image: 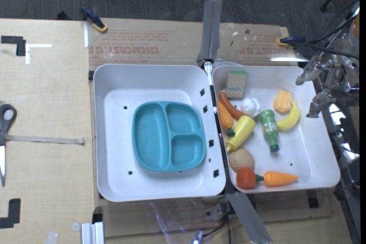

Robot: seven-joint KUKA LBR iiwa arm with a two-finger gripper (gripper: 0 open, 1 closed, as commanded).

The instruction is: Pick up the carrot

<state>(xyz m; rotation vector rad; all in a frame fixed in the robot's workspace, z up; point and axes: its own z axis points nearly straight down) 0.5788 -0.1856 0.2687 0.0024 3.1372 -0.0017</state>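
Camera view, looking down at a slant: tabletop [46,100] of pale wood with a cardboard sheet under two shallow white bins. Left bin [108,123] of smooth moulded plastic holds a teal divided plate [169,136], three compartments, glossy. Right bin [309,151] holds a crowd of toy food.

End effector [320,88] sits at the right bin's far right rim, dark metal and cabling; whether it is released or clenched, I cannot tell. Nothing seen in its grasp.

Carrot [279,179] lies flat near the near edge of the right bin, orange, tapered, smooth, tip pointing right. Its blunt end is just beside a red tomato [246,179].

Risks, as judged:
- Tapered, slick body could squirt out of a pinch taken close to the tip.
- Tomato beside the blunt end could get nudged or caught in a grasp placed too far left.
- Near bin wall is close; a descent on that side could clip the rim.
- Orange-red sausage-like piece [225,111] by the divider could be mistaken for the target.

Others: yellow squeeze bottle [242,131], green bottle [269,130], banana [290,117], brown rounded item [241,159], speckled sponge block [235,84].
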